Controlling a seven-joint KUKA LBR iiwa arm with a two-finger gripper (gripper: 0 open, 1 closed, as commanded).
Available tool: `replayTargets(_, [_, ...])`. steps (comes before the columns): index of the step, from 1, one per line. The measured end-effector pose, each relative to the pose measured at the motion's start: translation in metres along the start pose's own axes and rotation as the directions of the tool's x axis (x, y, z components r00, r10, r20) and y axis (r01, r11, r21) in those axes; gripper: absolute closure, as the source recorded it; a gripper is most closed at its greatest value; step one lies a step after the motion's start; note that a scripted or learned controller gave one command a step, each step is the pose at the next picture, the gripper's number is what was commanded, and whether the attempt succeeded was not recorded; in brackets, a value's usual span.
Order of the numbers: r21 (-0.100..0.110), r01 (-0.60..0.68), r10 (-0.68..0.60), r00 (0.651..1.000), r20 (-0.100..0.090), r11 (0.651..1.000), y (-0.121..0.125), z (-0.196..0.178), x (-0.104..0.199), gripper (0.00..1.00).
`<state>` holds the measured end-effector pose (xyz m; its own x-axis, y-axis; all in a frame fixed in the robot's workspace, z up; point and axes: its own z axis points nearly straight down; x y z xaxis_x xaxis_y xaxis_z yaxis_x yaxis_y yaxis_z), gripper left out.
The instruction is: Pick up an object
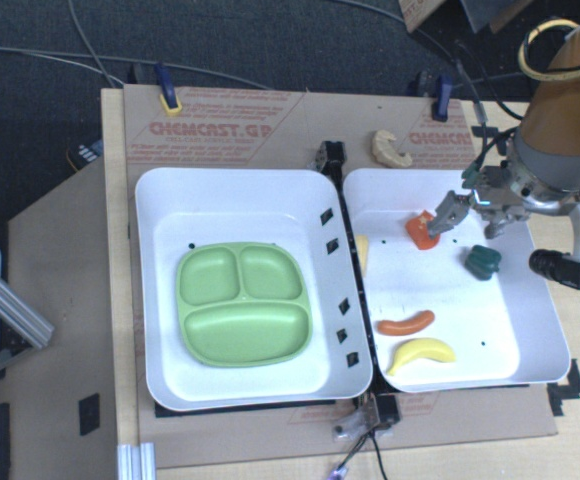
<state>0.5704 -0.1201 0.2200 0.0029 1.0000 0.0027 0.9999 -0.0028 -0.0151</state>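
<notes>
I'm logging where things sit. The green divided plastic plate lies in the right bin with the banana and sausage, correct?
Not quite. The camera view shows the green divided plastic plate in the left white bin. The yellow toy banana and the orange-red toy sausage do lie in the right white bin.
</notes>
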Motion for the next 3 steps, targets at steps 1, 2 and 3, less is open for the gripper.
replayTargets(1, [-0.013, 0.003, -0.003, 1.0, 0.002, 1.0, 0.003, -0.007, 0.0, 0.0])
replayTargets(2, [-0.007, 0.003, -0.003, 1.0, 0.0, 1.0, -0.001, 0.056, 0.004, 0.0])
replayTargets(3, [-0.008, 0.003, -0.003, 1.0, 0.0, 1.0, 0.009, 0.107, 0.004, 0.0])
